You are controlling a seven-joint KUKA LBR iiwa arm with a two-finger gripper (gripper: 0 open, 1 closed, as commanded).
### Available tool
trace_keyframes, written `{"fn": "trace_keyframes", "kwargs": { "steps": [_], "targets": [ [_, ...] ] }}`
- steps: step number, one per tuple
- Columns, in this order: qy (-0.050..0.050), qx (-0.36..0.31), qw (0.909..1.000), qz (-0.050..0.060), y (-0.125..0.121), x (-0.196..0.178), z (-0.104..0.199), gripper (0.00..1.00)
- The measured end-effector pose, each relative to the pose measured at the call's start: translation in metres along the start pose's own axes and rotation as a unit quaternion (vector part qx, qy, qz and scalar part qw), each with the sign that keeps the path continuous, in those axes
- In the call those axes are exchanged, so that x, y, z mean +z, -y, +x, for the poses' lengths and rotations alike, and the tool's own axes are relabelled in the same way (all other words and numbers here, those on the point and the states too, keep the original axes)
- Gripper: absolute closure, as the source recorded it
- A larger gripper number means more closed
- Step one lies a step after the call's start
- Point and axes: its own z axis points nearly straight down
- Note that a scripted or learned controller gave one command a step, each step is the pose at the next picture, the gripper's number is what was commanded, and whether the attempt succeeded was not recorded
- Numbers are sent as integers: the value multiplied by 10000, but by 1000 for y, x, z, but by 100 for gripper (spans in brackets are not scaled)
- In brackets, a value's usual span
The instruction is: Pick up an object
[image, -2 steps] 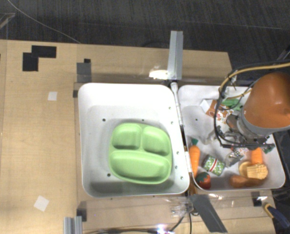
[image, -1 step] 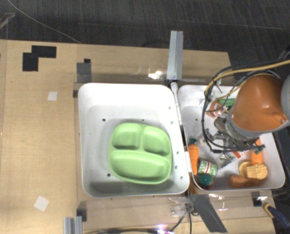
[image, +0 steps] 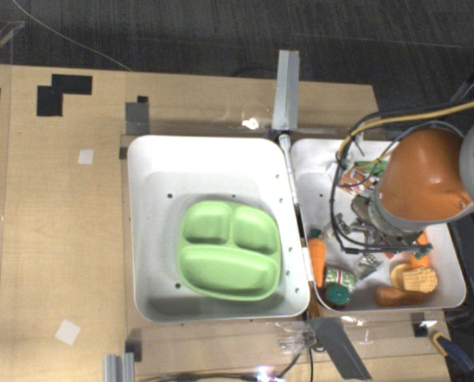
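- The arm (image: pixel 424 177) hung low over the right bin (image: pixel 460 289), above the toys.
- The carrot (image: pixel 317 258), can (image: pixel 338 284) and corn (image: pixel 417 278) lay in that bin, apparently unlifted.
- I could not tell the gripper's state; the grasp seemed undone.

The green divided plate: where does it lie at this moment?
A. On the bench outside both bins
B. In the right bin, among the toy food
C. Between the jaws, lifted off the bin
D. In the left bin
D: the green divided plate rests flat on the floor of the left bin, while the carrot and other toy food sit in the right bin under the arm.
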Motion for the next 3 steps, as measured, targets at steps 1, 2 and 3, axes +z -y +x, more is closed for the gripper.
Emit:
{"fn": "trace_keyframes", "kwargs": {
  "steps": [1,2,3],
  "targets": [
    [15,-206,9998,-20,-8,-1,15,0],
    [29,-2290,9734,-29,0,0,6,0],
    [39,-2853,9584,-21,-10,-1,24,0]
  ]
}}
